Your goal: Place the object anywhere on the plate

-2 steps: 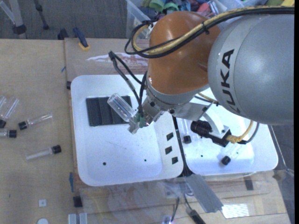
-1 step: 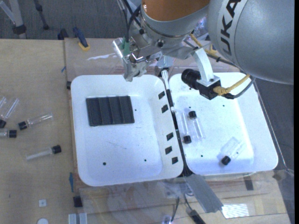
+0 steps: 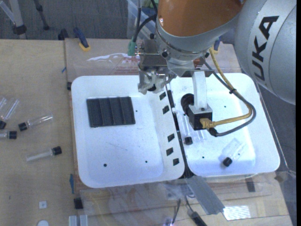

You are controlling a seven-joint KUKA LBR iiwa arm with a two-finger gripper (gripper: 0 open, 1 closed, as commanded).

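A dark grey ribbed plate (image 3: 110,112) lies flat in the left bin (image 3: 117,168), towards its far left. My gripper (image 3: 151,84) hangs over the far right corner of that bin, close to the divider and to the right of the plate. Whether anything sits in it is unclear from this angle. In the right bin (image 3: 254,126) a clear vial with a black cap (image 3: 232,153) lies near the front. A second clear vial (image 3: 186,131) lies along the divider.
Several black tabs (image 3: 169,138) run along the ridge between the bins. Loose capped vials (image 3: 42,153) lie on the wooden bench to the left. A blue clamp (image 3: 83,43) sits beyond the left bin. The arm's large body covers the far right of the scene.
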